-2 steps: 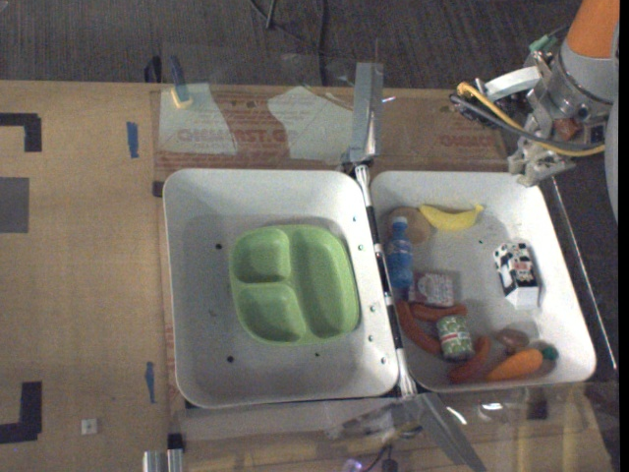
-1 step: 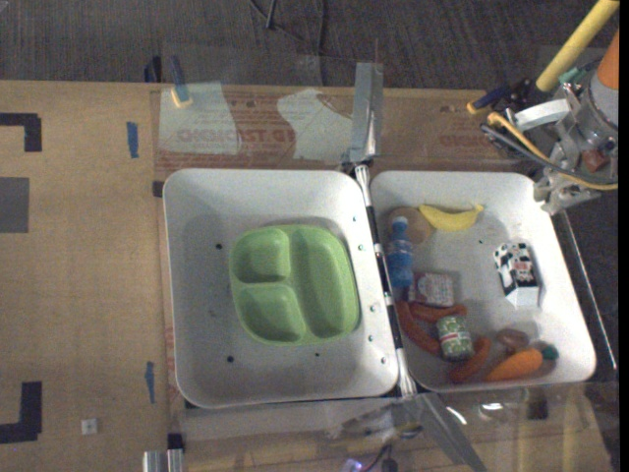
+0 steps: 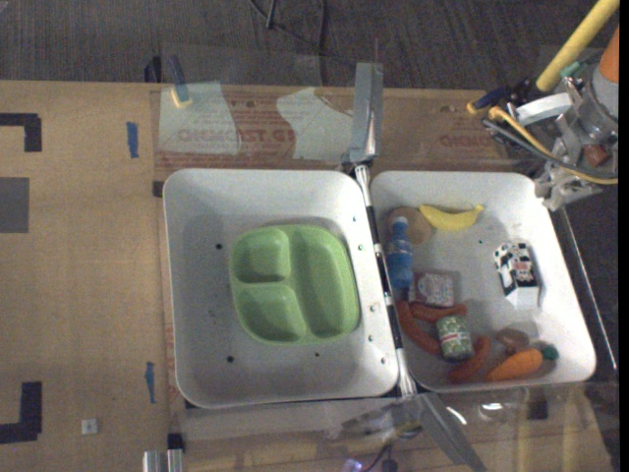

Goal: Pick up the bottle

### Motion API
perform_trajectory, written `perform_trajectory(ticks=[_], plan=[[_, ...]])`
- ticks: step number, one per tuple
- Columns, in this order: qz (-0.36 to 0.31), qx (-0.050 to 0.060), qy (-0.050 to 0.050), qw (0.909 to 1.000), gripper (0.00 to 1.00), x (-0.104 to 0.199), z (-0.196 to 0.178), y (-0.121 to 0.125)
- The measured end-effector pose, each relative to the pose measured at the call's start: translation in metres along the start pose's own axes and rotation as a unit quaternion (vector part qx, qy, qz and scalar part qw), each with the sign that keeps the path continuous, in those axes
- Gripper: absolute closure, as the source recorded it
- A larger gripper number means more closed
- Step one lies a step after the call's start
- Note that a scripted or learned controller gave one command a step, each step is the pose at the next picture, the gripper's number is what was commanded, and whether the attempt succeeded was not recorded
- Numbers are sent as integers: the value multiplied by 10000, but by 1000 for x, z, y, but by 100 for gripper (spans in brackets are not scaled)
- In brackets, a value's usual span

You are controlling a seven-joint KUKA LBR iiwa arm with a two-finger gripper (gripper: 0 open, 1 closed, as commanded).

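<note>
the bottle [image 3: 399,256] lies in the right bin [image 3: 565,293], hard against its left wall near the middle of the frame, blue with its red cap toward the top. its long axis runs nearly straight up and down the picture, along the divider between the two bins. the gripper [image 3: 568,170] sits at the upper right of the frame, over the bin's upper right corner, so the bottle lies well apart from it, to the left and lower down. whether it is open or closed cannot be told from here.

around the bottle are a banana [image 3: 450,215] just to its right, a small red packet [image 3: 435,288] and a green can [image 3: 453,335] lower down, a carrot [image 3: 518,364] and a milk carton [image 3: 517,268]. the left bin [image 3: 197,214] holds a green divided plate [image 3: 293,283]. both bins rest on a tan desk [image 3: 79,264], with dark floor along the top.
</note>
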State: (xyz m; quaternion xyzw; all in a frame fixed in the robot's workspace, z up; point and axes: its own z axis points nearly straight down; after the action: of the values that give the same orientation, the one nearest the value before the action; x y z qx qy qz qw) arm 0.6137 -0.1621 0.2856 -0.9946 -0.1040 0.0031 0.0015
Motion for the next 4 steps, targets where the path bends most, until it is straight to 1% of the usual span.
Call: perform_trajectory(ticks=[3, 4], plan=[[-67, 3, -25, 10000, 100, 3, -30, -5], [-227, -3, 14, 9997, 100, -6, -38, -54]])
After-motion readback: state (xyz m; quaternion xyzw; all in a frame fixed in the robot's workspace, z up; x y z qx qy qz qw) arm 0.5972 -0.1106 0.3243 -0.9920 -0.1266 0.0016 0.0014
